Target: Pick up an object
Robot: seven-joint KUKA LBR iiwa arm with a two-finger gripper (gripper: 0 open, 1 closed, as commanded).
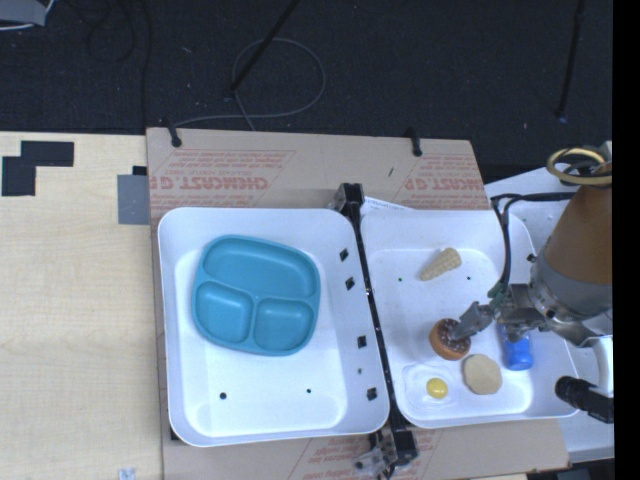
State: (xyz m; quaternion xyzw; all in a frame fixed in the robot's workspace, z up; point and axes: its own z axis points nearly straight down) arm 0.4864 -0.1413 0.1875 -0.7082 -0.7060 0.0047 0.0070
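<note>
Hovering low, gripper (458, 330) at brown round piece (449, 339) in right bin (420, 238); finger state unclear. Risk: off-centre contact, piece skidding toward near-side beige lump (482, 374).

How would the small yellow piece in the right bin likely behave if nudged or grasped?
The yellow piece looks rounded, so it may roll across the smooth right bin floor when nudged. It is small, probably light, and could slip from a pinch. The tan piece beside it might stop it.

Small round brown object (449, 339) lies in right bin (470, 238).
</note>
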